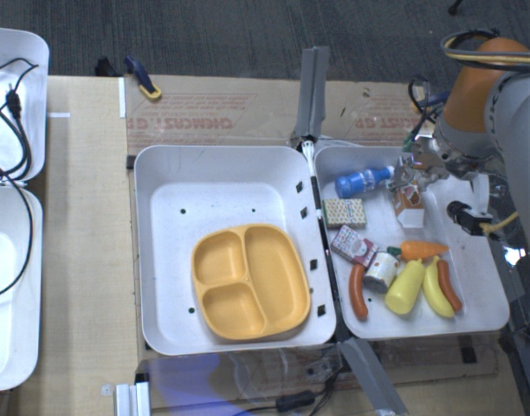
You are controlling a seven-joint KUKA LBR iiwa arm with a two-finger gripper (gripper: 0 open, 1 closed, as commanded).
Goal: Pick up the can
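Gripper [410, 183] low in right bin [490, 315] (wrist bent)

A divided plate [248, 282] lies in the left bin [161, 180]; the can [382, 270] lies in the right bin [494, 315].

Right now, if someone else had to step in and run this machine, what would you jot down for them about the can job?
End effector: over the far part of the right bin, beside the blue bottle and just above a small brown and white carton. Whether it grips anything cannot be told.
Can: lying in the near half of the same bin, between the pink packet and the yellow bottle, well apart from the end effector.
Done: nothing visible; the can is not picked up.
Left: move to the can, grasp it, lift it.
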